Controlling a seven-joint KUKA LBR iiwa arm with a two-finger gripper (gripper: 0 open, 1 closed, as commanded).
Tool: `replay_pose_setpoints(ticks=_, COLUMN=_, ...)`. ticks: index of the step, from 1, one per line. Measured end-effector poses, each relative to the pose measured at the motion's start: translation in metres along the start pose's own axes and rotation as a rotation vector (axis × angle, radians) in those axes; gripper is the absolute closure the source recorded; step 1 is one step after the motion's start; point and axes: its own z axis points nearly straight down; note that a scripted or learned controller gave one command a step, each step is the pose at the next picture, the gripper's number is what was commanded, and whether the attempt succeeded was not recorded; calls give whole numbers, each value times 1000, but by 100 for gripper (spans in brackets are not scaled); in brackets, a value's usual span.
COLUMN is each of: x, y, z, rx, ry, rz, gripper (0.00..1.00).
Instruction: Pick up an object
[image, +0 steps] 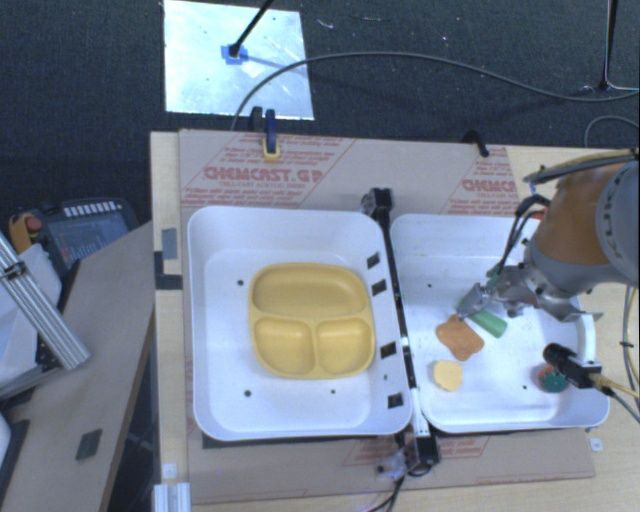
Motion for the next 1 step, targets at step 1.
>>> replay_pose_setpoints(ticks=1, x=-1, y=1, z=-14, rx=-6, ry=-2, rz=1, gripper=100)
